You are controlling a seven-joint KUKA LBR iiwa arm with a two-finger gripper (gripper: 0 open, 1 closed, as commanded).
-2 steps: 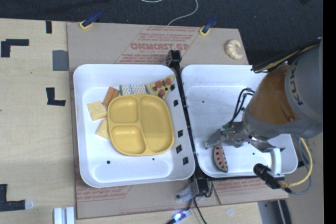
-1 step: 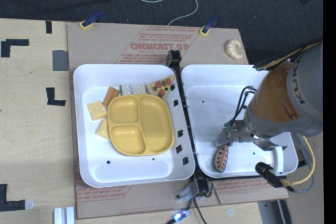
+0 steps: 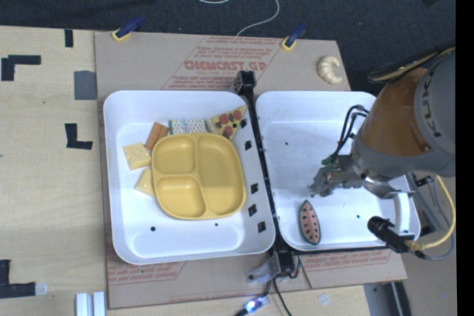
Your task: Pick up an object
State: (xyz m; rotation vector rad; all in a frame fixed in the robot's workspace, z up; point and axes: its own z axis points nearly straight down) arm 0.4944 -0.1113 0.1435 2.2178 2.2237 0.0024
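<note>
Candidate object in the right bin point(image 3: 296, 107): a small oval piece, watermelon-slice look point(image 3: 309, 223), reddish face with dark seeds and a grey-green rim, lying flat on the bin floor near the front wall, toward the left side of that bin. Nothing touching it.

Gripper point(image 3: 324, 183) is low in the same bin, just up and right of the slice, close but apart from it. Fingers are dark and small against the wrist; cannot tell whether they are spread or pressed together. Nothing visibly between them.

Arm point(image 3: 404, 126) comes in from the right, orange band and grey body over the bin's right half, black cabling point(image 3: 348, 131) looping along the wrist.

Left bin point(image 3: 118, 233): yellow divided plate point(image 3: 198, 175), three compartments, sits roughly centre. Tucked around its upper-left edge: pale yellow cheese-like squares point(image 3: 137, 156), an orange-brown flat piece point(image 3: 156, 135), a patterned card-like item point(image 3: 187, 126), and a pizza-slice piece point(image 3: 229, 120) at the top right of the plate. Some are partly under the plate rim.

Both bins sit on a cardboard sheet point(image 3: 222, 59) with red print, clamped at the back with blue-yellow clips point(image 3: 129, 28). A small beige shell-like item point(image 3: 331, 69) lies on the cardboard behind the right bin. Bench point(image 3: 44, 181) is light wood with black tape marks. A white cable point(image 3: 237, 0) runs over the dark floor behind.
</note>
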